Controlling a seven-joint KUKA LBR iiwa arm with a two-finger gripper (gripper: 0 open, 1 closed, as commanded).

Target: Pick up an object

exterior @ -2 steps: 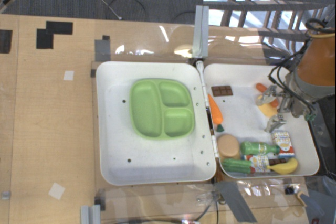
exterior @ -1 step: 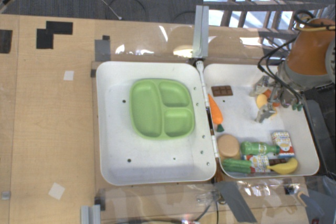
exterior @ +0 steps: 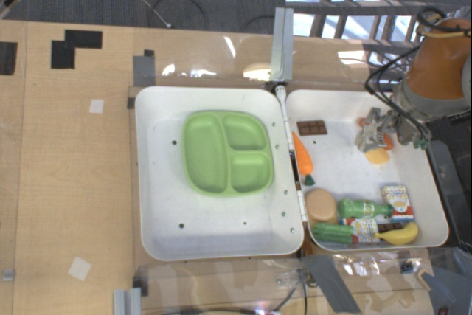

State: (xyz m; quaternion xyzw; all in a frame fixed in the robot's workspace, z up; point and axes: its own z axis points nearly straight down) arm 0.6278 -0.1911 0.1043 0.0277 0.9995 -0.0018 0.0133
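In right bin (exterior: 436, 192), near front wall: banana (exterior: 399, 234), green bottle (exterior: 363, 209), cucumber (exterior: 332, 233), carton (exterior: 396, 201), bun (exterior: 321, 205); carrot (exterior: 302, 156) along left wall; chocolate bar (exterior: 310, 128) farther back; gripper (exterior: 373, 141) above yellow piece (exterior: 378, 155), finger state unclear; left of right bin, green plate (exterior: 225, 153)

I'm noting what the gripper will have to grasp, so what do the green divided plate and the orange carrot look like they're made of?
The green divided plate looks like moulded plastic with a matte finish: one even colour, soft rounded compartment edges, no strong glare. The orange carrot by the right bin's left wall seems to be toy plastic, smooth and uniformly coloured with a green tip, though it is too small to be sure.
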